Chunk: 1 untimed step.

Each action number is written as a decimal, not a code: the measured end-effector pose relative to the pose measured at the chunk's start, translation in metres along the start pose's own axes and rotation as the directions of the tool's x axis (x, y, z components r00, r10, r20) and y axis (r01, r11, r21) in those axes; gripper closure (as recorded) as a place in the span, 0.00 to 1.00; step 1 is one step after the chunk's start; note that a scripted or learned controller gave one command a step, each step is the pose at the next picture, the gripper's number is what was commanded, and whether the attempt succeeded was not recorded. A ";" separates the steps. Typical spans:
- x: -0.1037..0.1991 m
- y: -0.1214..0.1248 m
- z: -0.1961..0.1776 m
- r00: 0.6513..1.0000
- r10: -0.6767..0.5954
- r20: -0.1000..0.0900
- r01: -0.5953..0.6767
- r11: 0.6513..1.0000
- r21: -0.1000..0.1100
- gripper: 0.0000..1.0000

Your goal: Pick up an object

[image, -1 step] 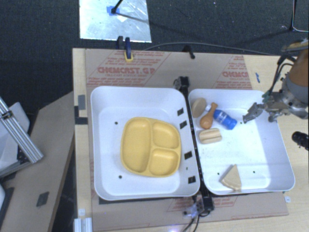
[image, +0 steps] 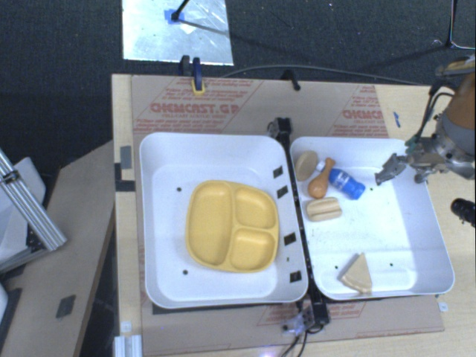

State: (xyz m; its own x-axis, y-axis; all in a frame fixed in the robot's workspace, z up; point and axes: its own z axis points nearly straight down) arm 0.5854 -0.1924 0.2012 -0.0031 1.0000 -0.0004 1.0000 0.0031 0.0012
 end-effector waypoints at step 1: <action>-0.005 0.004 0.060 1.000 0.001 -0.001 -0.001 1.000 0.003 0.00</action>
State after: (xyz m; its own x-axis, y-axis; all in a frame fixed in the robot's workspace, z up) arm 0.5893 -0.1970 0.1407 -0.0017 1.0000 0.0003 1.0000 0.0017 -0.0023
